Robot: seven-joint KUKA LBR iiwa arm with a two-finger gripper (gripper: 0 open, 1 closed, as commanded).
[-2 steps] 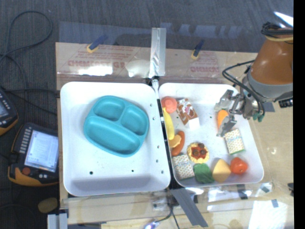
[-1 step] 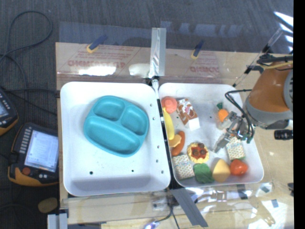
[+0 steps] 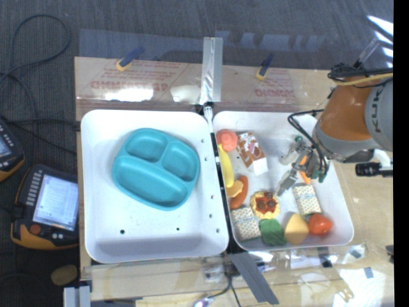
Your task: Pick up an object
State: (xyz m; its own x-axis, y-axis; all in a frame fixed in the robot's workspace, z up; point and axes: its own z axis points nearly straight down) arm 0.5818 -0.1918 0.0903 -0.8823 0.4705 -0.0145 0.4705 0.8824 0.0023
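Overhead, fig. shows two white bins side by side on the bench. Left bin (image 3: 102, 235) holds one large teal divided plate (image 3: 155, 167), lying flat near its middle. Right bin (image 3: 342, 200) holds a cluster of small toy foods. The arm (image 3: 350, 123), grey w/ orange band, reaches in from the right; its gripper (image 3: 295, 171) hangs over the bin's right-centre part, fingers spread apart w/ nothing between them.

Task names no one item, so candidates are ranked by size. Banana (image 3: 225, 167): long, curved, lies along the bin's left wall; prob. smooth, hard to pinch there. Yellow wedge (image 3: 296, 228) and green veg (image 3: 273, 233) touch each other at the front edge; crowding hinders finger entry. Checked cracker block (image 3: 308, 199), just beside and below the gripper: flat-sided, prob. light, stiff plastic or foam, not fragile; best taken across its narrow faces. Round pizza-like disc (image 3: 264, 204), near the gripper's left: low profile, likely slippery at the rim. Tomato (image 3: 319, 224): round, may roll out of a pinch. Judged easiest: the cracker block.
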